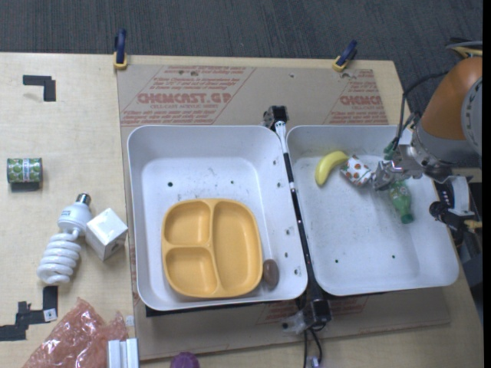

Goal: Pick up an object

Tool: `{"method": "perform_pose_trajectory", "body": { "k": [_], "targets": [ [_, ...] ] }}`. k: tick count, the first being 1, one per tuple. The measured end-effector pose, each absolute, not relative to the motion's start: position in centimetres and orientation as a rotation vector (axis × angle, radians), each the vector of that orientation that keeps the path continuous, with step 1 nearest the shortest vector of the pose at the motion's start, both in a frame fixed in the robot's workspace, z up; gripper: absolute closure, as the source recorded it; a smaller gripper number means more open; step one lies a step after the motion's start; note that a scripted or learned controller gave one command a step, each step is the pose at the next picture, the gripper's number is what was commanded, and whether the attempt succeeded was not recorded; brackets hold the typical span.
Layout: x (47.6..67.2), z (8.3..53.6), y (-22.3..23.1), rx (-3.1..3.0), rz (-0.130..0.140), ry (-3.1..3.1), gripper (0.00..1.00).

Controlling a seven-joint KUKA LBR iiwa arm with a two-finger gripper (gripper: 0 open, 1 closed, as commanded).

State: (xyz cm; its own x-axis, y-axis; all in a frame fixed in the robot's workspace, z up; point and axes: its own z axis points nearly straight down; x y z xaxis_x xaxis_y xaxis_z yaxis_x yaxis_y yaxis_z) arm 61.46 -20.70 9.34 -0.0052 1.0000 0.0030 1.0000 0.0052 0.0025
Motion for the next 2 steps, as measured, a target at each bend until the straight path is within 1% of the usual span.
{"method": "perform_pose_trajectory", "body": {
  "k": [1,2],
  "targets": [
    [61.6,9.2,-19.6,-2.195,-0.023,-2.218,0.0],
    [61.6,10.2,-20.1,-2.202,-0.012,-2.231,1.0]
  ]
}}
